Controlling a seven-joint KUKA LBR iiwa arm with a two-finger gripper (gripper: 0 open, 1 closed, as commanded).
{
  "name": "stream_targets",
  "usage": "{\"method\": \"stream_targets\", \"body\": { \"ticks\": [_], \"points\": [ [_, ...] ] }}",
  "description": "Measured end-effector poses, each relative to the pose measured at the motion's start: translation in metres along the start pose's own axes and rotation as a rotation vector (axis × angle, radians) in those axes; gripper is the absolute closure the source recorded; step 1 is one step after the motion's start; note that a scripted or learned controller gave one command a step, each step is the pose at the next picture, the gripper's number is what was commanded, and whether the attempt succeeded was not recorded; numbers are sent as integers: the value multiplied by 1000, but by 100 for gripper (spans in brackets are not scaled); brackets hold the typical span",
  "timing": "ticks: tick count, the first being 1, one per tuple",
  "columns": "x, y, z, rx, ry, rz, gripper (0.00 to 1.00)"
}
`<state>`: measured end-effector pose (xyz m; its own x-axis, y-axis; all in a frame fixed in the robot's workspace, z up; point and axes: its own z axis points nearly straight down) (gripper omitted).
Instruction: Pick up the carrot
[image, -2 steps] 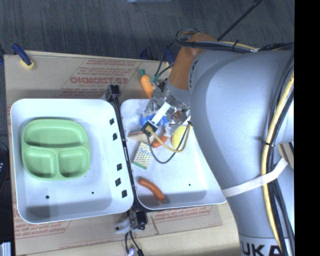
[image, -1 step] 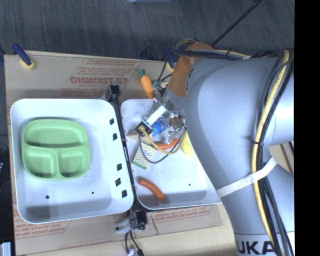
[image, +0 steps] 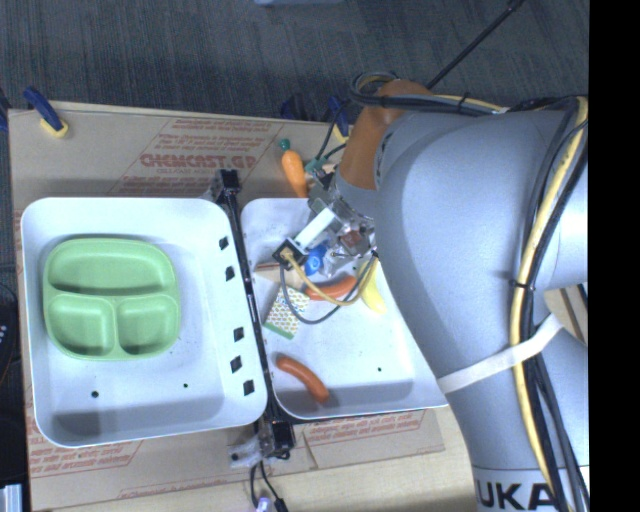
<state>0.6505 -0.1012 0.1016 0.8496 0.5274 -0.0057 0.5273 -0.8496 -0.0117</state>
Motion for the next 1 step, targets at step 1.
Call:
{"method": "stream_targets", "body": {
  "ticks": [1],
  "points": [
    [-27,-24,-130,-7,5,183,100]
  ]
}}
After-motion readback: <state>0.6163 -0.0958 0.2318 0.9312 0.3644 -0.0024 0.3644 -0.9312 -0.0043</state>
